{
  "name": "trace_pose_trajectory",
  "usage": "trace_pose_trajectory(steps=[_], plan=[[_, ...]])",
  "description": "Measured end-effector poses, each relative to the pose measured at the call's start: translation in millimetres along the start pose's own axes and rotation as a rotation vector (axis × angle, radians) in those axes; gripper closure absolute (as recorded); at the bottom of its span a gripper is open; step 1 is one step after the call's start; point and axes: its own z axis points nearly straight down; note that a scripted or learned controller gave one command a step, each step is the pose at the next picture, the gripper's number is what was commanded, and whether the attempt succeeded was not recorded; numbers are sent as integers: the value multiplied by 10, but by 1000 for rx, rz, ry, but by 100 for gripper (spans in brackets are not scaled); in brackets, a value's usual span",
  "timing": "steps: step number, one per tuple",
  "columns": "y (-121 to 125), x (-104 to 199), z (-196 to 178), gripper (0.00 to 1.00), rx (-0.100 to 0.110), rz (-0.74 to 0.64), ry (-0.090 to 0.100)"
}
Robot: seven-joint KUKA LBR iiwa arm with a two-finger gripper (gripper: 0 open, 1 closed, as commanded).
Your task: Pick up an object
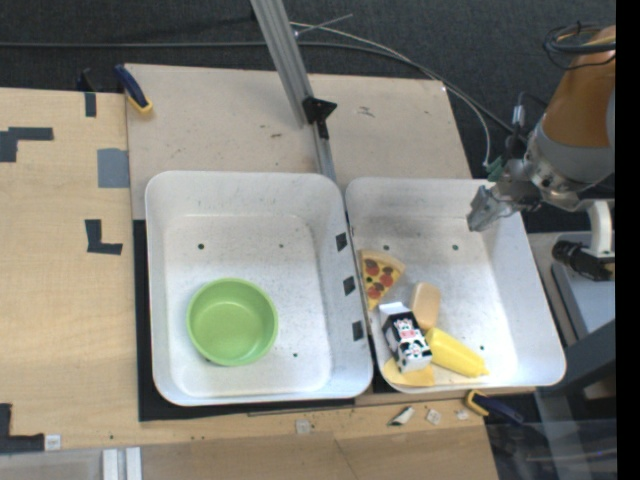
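Left bin (165, 268): green bowl (232, 320).
Right bin (520, 288): pizza slice (380, 274), yellow pieces (455, 354), all well apart from hand (487, 208).
Hand: opening cannot be told.

Bench (60, 298): light wood top, I see it running well left of the claw (482, 211) and below it; dark tape bits on the far-left part.
Board (230, 118): paler sheet on the bench, up-left of the claw, under both bins' back edges.
Dark mat (142, 318): under the left bin, far left of claw, edge just showing.
Left bin (165, 198): white, shallow, sits on the mat, well left of claw.
Right bin (520, 298): white, directly under and below the claw, touching left bin's side.
Clamps: blue/yellow, one (133, 90) far up-left of claw, one (487, 406) below it at right bin's front edge.
Scraps (418, 415): small bits on wood, below claw, just past right bin.
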Motion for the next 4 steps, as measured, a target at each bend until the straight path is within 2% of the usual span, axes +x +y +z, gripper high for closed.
trace_pose_trajectory(steps=[1,2,3,4], plan=[[0,0,0,0,0,0,0],[-92,-56,535,0,6,1,-1],[-76,40,1160,0,9,-1,1],[-70,40,1353,0,1,0,0]])
